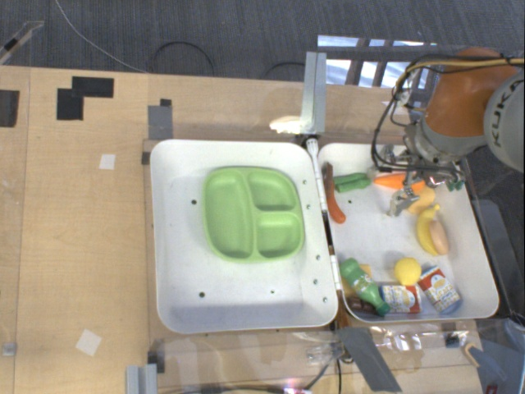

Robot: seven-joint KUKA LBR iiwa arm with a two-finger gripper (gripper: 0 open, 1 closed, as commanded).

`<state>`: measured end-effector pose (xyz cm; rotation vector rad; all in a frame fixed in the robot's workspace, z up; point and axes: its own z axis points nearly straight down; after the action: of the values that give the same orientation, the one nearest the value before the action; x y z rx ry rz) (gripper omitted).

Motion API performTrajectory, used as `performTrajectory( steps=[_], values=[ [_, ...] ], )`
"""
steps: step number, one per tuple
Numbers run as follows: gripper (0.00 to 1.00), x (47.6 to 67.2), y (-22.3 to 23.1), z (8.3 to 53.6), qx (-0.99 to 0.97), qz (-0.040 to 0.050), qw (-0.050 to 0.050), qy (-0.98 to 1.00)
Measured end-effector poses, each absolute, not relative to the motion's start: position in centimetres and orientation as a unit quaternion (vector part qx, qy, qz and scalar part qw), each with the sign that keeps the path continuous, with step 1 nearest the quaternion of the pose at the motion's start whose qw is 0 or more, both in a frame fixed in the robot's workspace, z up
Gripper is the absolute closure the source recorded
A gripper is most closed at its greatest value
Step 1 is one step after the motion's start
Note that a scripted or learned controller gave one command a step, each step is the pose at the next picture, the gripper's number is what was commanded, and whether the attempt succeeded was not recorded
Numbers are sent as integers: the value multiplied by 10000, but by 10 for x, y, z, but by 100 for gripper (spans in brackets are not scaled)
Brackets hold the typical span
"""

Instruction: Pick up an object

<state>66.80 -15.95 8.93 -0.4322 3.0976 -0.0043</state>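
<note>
gripper (408,197) over right bin (484,290), above banana (428,230) | finger state: cannot tell | green tray (251,213) in left bin (176,302)

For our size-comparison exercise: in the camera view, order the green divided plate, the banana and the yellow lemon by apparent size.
Largest to smallest:
1. green divided plate
2. banana
3. yellow lemon

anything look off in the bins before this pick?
One oddity: a red-orange hot-dog-like item rests against the divider at the right bin's left wall, apparently propped on it rather than flat. The other items lie loose toward that bin's bottom and right. The green divided plate sits flat in the left bin.
</note>
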Motion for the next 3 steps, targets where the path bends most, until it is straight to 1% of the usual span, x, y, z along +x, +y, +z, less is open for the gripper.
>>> performTrajectory(
  steps=[1,2,3],
  values=[
    [100,672,-158,105,-1400,-31,139,9900],
    [100,672,-207,273,-2613,-59,110,9652],
    [0,671,-205,266,-2623,-21,66,9650]
  ],
)
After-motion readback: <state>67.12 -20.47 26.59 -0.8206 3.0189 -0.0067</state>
